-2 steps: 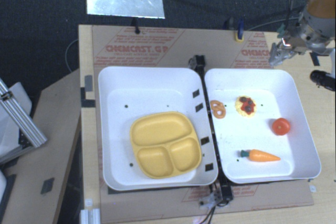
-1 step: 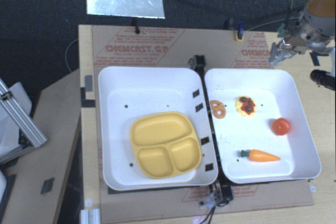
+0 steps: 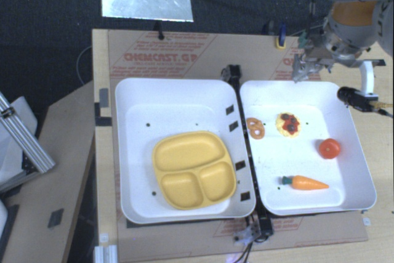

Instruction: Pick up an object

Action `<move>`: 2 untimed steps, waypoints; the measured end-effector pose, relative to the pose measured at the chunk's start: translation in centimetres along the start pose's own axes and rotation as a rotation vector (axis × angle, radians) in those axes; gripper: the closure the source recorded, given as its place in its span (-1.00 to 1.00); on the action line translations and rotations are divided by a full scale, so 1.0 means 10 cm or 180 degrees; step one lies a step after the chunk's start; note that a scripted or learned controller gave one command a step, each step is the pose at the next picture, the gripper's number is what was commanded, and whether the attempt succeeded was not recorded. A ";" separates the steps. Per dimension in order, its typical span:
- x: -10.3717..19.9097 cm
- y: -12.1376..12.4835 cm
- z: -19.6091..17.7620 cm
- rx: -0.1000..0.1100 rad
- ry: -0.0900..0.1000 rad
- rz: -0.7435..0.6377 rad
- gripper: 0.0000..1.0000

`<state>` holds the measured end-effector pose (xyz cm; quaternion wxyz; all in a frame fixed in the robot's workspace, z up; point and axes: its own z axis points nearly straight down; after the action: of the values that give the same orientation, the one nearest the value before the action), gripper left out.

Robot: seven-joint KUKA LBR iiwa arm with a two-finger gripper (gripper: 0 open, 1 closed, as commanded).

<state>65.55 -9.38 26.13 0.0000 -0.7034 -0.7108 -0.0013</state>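
- Lying in the lower part of the right bin [image 3: 357, 151], the carrot [image 3: 306, 182] runs almost level across the frame, its green stalk end toward the left and its orange tip toward the right, dipping slightly.
- Above it, right of the bin's middle, sits a round red tomato [image 3: 329, 148]; a small pizza piece [image 3: 288, 124] and a pretzel [image 3: 255, 128] lie near the bin's upper left, just apart from each other.
- The left bin [image 3: 135, 101] carries a yellow divided plate [image 3: 194, 168], tilted a little, in its lower half.
- The gripper [image 3: 303, 68] hangs at the upper right of the frame, over the far rim of the right bin, well apart from every item.
- Nothing shows between its fingers; whether they are spread or closed cannot be told at this blur.
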 end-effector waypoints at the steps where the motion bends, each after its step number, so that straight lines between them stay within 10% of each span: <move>1: 0.47 -0.06 -0.02 0.0001 -0.0001 0.0001 1.00; 2: 0.98 -0.08 0.05 0.0001 0.0001 0.0001 1.00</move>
<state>64.61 0.39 25.63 0.0002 -0.7035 -0.7107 -0.0013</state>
